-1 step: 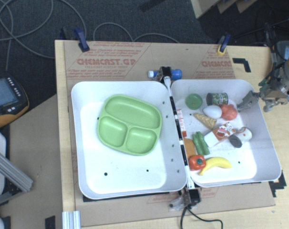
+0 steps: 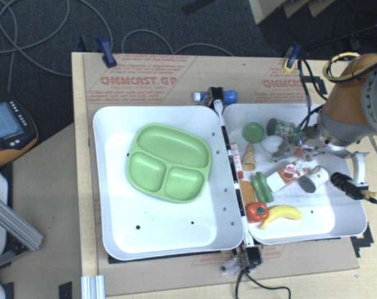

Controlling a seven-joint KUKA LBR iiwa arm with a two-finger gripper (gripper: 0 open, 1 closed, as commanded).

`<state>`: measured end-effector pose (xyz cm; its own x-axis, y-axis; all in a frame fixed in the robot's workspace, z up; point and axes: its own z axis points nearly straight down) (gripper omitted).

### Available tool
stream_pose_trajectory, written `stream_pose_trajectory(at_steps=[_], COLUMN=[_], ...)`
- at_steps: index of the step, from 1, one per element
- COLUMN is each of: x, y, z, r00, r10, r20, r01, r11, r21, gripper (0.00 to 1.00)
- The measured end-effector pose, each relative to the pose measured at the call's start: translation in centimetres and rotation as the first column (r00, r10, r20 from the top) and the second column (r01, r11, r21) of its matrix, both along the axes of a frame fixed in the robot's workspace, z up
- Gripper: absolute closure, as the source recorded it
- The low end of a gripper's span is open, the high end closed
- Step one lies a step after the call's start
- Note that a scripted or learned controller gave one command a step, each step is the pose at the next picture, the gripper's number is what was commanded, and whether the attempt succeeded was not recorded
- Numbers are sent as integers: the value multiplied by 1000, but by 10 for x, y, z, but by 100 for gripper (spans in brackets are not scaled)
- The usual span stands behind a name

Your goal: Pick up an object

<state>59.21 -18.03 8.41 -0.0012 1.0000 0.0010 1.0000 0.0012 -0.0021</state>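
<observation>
The right bin [image 2: 338,220] holds several toy foods. A yellow banana [image 2: 282,214] and a red tomato [image 2: 257,211] lie by its front left corner, with a green cucumber [image 2: 261,187] just behind them. A white and red packet [image 2: 287,174] sits mid-bin. A green round piece [image 2: 254,131], a white dome [image 2: 272,144] and a tan cone [image 2: 249,157] are at the back left. My gripper [image 2: 296,147] reaches in from the right and hangs low over the clutter just behind the packet. The arm's wrist [image 2: 338,126] hides what lies under it.
The left bin [image 2: 114,167] carries a green divided plate [image 2: 169,162]. A red and white strip [image 2: 234,157] and an orange piece [image 2: 246,192] lie along the divider. A dark grey cylinder [image 2: 308,184] lies right of the packet. Blue clamps [image 2: 106,50] grip the board's back edge.
</observation>
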Motion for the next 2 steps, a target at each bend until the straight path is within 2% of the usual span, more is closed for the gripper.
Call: stream_pose_trajectory(at_steps=[1, 2], x=[51, 61], y=[26, 6], z=[-4, -2], r00=[1000, 1000], r10=[0, -1], r20=[-30, -21], r01=[0, 1], r11=[1000, 1000], r21=[-1, 13], gripper=[0, 0])
